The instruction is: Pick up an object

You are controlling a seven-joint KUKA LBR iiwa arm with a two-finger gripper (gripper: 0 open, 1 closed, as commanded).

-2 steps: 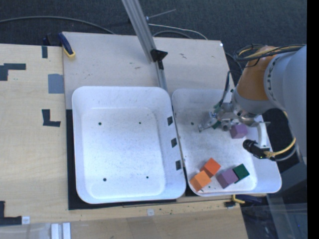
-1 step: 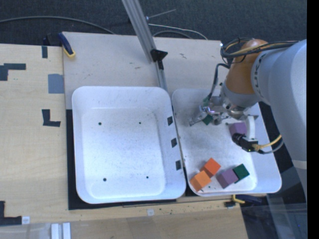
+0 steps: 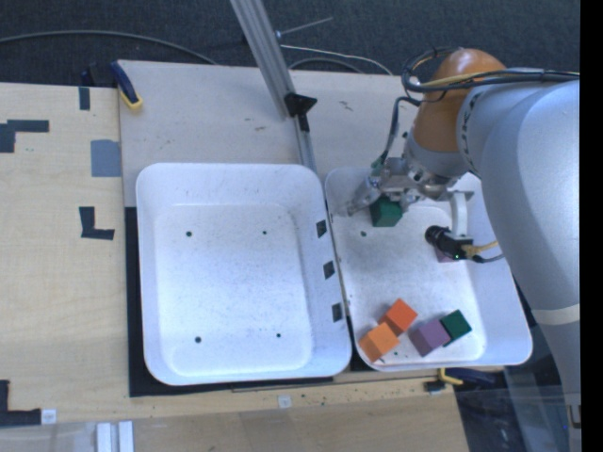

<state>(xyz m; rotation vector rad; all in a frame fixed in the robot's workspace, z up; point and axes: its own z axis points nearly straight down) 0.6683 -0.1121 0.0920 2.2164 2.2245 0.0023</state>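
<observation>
Upper centre-right of frame, over the right bin point(image 3: 490, 347), I see the gripper point(image 3: 384, 202) w/ a green block point(image 3: 385, 215) clamped between its fingers, directly below the wrist; lift goes straight up.

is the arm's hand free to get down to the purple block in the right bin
Probably not yet: the hand appears to hold a green block at the bin's far end. The purple block is open from above, but a dark green block and orange blocks crowd its sides.
</observation>
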